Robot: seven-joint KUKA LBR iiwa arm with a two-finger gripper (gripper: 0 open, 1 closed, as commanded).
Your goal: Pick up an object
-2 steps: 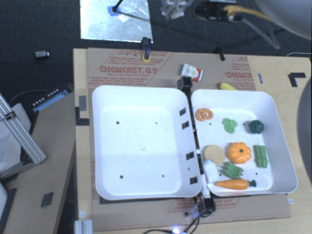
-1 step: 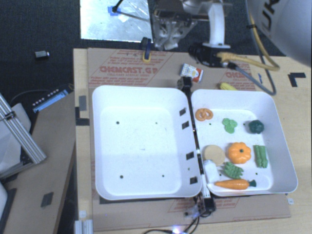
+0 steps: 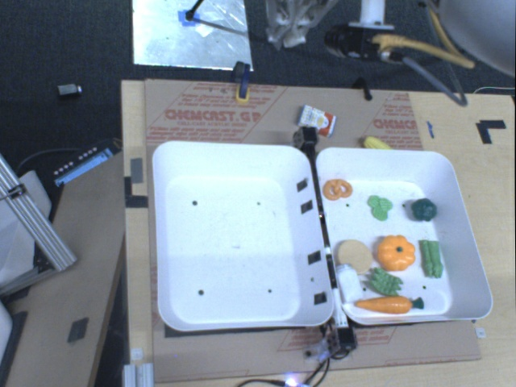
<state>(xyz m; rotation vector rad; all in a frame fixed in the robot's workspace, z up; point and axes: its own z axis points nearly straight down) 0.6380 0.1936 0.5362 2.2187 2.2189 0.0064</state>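
The right bin [image 3: 459, 208] holds several toy foods: a pretzel [image 3: 338, 189], a light green leafy piece [image 3: 380, 207], a dark green broccoli [image 3: 423, 210], an orange pumpkin [image 3: 396, 252], green pods [image 3: 431, 258], a tan round cookie [image 3: 354, 254], a small white piece [image 3: 348, 281], a green sprig [image 3: 384, 280] and a carrot [image 3: 389, 304]. My gripper [image 3: 297, 18] hangs high beyond the far edge of the bench, well clear of both bins, with nothing seen in it.
The left bin [image 3: 165, 216] sits beside the right one. A yellow banana [image 3: 376, 143] and a small white and red carton [image 3: 317, 119] lie on the cardboard behind the bins. A blue and yellow clamp [image 3: 242, 81] stands at the far edge. Aluminium framing [image 3: 32, 228] is at the left.
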